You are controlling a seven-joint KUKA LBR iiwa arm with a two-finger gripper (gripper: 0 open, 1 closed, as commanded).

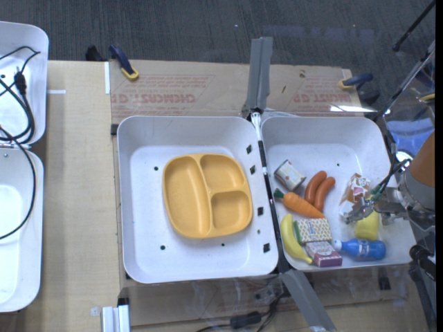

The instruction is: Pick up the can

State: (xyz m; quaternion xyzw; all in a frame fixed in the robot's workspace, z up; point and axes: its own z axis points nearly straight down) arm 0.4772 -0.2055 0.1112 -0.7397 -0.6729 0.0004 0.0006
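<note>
The can, a small silver-grey tin with a pale label, lies tilted in the upper left part of the right bin, close to the divider between the bins. My gripper reaches in from the right and hangs low over the right side of that bin, just above a yellow fruit and beside a printed snack packet. It is well to the right of the can and a little nearer the front, apart from it. Nothing is seen held in it.
Two sausages, a carrot, a banana, a cracker box, a pink box and a blue bottle crowd the right bin. A yellow divided plate lies in the left bin.
</note>
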